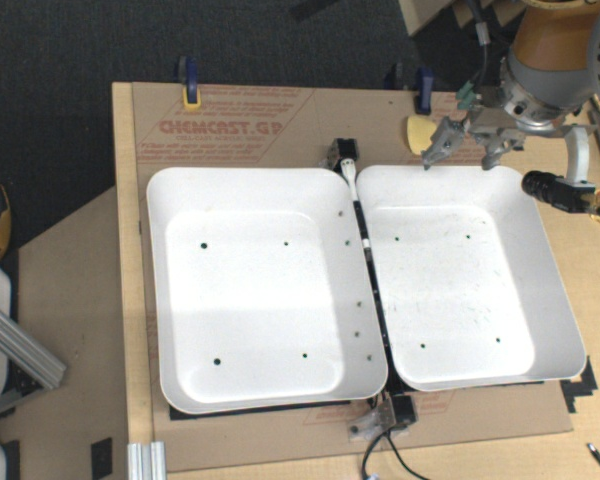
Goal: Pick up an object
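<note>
a small pale yellow object (420, 133) lies on the bench just beside the open, empty pincer (464, 154).

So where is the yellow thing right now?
The yellow thing lies on the brown board at the top of the camera view, just behind the right bin, beside the gripper and a blue clamp.
</note>
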Tool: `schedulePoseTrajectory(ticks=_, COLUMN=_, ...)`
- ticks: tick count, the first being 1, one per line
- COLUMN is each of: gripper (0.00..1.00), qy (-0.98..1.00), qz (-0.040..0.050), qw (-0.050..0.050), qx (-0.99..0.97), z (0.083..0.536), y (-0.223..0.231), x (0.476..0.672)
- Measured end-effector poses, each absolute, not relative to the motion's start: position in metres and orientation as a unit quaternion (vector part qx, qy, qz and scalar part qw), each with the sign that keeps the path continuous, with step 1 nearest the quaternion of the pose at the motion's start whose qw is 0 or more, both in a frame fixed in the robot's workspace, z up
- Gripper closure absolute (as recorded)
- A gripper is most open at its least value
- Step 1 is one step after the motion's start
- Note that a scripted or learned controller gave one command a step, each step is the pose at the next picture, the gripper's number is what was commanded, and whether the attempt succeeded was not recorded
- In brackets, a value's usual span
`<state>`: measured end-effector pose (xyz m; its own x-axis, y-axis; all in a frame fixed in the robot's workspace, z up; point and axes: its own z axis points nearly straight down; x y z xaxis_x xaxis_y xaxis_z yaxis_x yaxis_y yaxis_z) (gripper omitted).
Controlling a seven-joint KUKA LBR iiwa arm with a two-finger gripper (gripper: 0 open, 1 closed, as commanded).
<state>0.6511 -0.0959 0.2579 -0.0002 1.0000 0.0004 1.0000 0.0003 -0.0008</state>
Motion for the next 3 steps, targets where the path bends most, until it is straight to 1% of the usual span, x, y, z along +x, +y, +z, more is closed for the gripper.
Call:
schedulePoseTrajectory(ticks=1, gripper=1.0, qy=-0.707, qz=-0.001, qw=-0.001, qx=-0.707, z=0.269, y=-0.096, x=0.652)
schedulePoseTrajectory(ticks=2, gripper=1.0, qy=-0.708, qz=-0.0023, qw=-0.003, qx=-0.706, z=0.315, y=-0.085, x=0.64)
schedulePoseTrajectory(ticks=3, gripper=1.0, qy=-0.711, qz=0.0008, qw=0.004, qx=-0.704, z=0.264, y=0.012, x=0.64)
